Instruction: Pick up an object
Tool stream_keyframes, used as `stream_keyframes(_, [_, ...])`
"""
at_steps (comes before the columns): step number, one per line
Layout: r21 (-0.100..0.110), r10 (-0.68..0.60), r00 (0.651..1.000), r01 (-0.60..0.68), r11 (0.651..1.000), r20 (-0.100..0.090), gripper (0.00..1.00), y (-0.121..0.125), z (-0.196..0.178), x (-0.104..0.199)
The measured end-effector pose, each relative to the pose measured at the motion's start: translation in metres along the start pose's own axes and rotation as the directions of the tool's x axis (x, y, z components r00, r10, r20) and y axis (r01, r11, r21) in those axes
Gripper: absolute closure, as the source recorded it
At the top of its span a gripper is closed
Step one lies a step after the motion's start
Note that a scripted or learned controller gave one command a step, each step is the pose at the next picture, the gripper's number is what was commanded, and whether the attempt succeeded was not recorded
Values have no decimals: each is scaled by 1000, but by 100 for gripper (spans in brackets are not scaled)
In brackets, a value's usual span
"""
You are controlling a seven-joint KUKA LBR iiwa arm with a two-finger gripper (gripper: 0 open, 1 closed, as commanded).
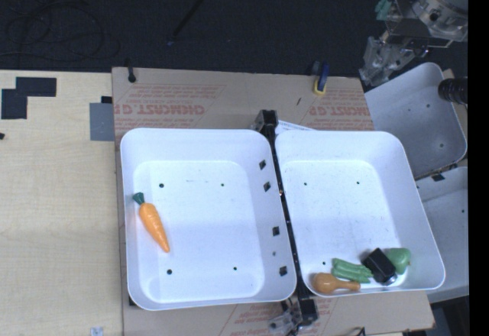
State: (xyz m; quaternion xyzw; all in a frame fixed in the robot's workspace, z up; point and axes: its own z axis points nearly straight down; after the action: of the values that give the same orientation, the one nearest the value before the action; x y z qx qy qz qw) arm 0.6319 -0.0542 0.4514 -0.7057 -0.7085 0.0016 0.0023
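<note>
The gripper [382, 59] hung at the upper right, beyond the far corner of the right bin [416, 197], with no object visible in its grasp; how far it stood open could not be told. Well below it, in that bin's near right corner, lay a green toy vegetable [351, 270], a tan pear-shaped piece [333, 283] and a black block [380, 265]. Far to its lower left, a toy carrot [153, 226] rested in the left bin [126, 174]

Toy objects lying in two shallow white bins

An orange plastic carrot with a green top [153, 224] lies slanted by the left bin's left wall; a tan pear-shaped piece [334, 283], green pod [351, 270], black block [379, 265] and green rounded piece [399, 257] cluster in the right bin's near corner.
</note>
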Motion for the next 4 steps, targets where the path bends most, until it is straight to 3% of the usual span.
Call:
stream_keyframes(2, [2, -1, 1000, 1, 1000, 0, 100, 12, 77, 89])
stream_keyframes(3, [-8, 7, 1000, -7, 1000, 1, 100, -62, 7, 67])
stream_keyframes(4, [6, 5, 1000, -5, 1000, 2, 100, -33, 99, 69])
